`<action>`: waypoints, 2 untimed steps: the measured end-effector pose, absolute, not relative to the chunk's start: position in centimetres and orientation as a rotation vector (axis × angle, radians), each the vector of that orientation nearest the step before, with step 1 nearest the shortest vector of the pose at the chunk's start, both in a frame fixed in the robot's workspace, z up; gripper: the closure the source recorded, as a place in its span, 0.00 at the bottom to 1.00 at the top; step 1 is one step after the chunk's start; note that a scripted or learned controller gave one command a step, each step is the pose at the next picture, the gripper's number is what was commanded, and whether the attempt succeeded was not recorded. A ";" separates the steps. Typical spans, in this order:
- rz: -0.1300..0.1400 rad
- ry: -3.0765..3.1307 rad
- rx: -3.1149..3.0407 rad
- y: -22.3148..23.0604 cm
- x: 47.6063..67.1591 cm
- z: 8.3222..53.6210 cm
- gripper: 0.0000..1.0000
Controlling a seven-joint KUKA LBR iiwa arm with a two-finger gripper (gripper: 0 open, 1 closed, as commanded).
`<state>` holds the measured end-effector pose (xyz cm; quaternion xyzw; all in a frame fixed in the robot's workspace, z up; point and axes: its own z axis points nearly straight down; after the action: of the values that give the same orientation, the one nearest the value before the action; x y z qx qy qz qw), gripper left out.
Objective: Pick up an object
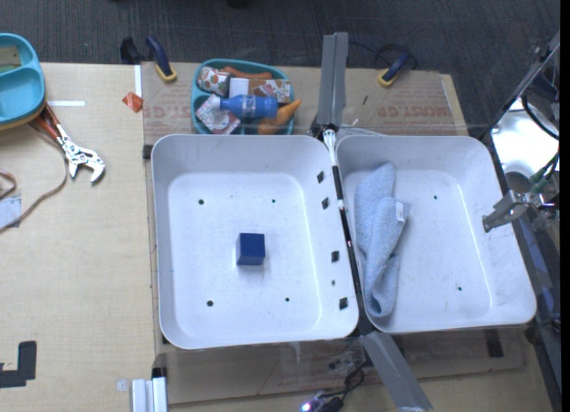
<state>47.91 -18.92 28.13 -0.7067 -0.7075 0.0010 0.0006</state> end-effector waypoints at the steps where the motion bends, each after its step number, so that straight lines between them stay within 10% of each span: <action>1: 0.001 -2.314 -2.126 -17.1 50.2 28.8 0.00; 2: 0.003 -2.359 -2.073 -8.6 49.9 21.9 0.00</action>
<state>49.92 -8.59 21.93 -0.6602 -0.7511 0.0010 0.0007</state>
